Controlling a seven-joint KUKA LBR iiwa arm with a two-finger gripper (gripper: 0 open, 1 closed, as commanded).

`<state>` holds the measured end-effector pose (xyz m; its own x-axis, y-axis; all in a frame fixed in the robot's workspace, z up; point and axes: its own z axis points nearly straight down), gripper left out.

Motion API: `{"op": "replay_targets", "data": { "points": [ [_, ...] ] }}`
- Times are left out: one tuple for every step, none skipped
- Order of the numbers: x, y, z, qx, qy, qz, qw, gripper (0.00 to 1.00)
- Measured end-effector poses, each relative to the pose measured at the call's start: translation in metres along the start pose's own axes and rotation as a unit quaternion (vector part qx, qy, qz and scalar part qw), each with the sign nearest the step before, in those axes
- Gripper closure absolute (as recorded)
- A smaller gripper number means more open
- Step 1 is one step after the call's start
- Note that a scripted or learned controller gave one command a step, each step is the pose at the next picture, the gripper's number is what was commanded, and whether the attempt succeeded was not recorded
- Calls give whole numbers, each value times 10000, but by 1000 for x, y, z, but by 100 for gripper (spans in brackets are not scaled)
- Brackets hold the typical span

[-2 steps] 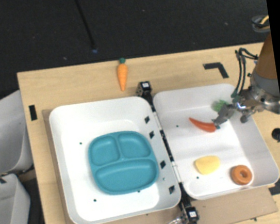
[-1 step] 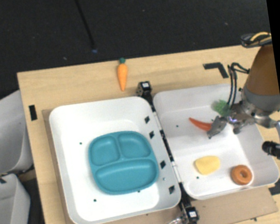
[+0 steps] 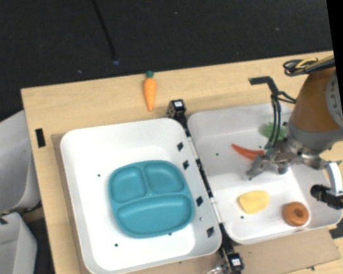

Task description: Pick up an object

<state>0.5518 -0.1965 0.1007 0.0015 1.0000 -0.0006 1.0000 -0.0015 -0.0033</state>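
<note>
In the right bin [image 3: 222, 133] lie a red chili pepper [image 3: 245, 150], a pale yellow lump [image 3: 254, 201] and a brown doughnut [image 3: 295, 213]. A green item [image 3: 269, 130] sits near the bin's far side, partly behind cables. My gripper [image 3: 264, 166] hangs low in the right bin, just below and right of the chili pepper and above the yellow lump. The arm's orange band [image 3: 311, 109] rises to its right.
The left bin [image 3: 82, 178] holds a blue divided plate [image 3: 150, 197]. An orange toy carrot [image 3: 150, 91] lies on the wooden bench beyond the bins. Black clips [image 3: 197, 180] line the seam between the bins. Cables [image 3: 275, 102] hang beside the arm.
</note>
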Motion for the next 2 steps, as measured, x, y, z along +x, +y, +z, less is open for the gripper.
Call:
{"op": "replay_targets", "data": {
  "points": [
    [-2, 2, -14, -38, -12, 16, 10000, 100],
    [-3, 0, -58, -43, -10, 10, 10000, 100]
  ]
}}
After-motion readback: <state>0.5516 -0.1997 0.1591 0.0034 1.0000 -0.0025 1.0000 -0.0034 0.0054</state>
